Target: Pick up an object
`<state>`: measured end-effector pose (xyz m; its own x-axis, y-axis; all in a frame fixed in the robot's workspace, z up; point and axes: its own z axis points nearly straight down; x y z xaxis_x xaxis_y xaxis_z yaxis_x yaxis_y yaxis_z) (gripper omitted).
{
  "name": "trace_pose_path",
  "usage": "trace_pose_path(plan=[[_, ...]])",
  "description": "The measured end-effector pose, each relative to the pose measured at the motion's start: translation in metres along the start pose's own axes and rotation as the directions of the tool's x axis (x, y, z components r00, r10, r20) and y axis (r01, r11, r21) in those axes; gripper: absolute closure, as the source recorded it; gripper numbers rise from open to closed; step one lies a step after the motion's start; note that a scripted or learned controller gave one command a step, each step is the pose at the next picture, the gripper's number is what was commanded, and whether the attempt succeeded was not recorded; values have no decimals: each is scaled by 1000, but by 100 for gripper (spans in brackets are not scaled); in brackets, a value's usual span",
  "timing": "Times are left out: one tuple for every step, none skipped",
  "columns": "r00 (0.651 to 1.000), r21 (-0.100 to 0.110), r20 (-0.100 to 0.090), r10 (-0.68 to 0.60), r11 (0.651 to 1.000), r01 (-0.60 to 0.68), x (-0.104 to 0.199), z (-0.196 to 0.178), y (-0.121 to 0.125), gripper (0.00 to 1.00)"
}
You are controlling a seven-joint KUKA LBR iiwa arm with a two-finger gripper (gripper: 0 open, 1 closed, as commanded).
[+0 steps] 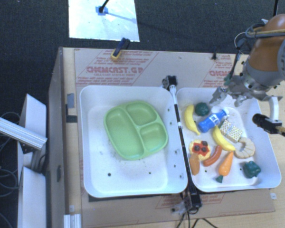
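Note:
The right bin [268, 151] holds several toy foods. Among them are a yellow banana [190, 119], a dark green round piece [202, 109], a blue bottle [212, 120], a second banana [222, 139], a checkered block [232, 131], a pizza slice [201, 148], a sausage [212, 156], a carrot [225, 164] and a green pepper [251, 169]. My gripper [228, 98] hovers over the bin's far edge, just beyond the blue bottle and the green piece. Its two fingers stand apart with nothing between them.
A green divided plate [135, 129] lies in the left bin [99, 175]. A ridge [178, 127] separates the two bins. A pale cookie ring [245, 148] lies near the right bin's right side. The arm's orange band [270, 42] rises at the upper right.

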<state>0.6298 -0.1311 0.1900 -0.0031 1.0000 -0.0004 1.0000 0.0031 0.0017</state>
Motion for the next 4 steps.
trace_pose_path(plan=[[1000,-16,4,-1,1000,1,22,88,9,0],[1000,-16,4,-2,1000,2,31,96,44,0],[1000,-27,8,-6,1000,6,30,82,47,100],[1000,-27,8,-7,1000,7,30,83,47,0]])
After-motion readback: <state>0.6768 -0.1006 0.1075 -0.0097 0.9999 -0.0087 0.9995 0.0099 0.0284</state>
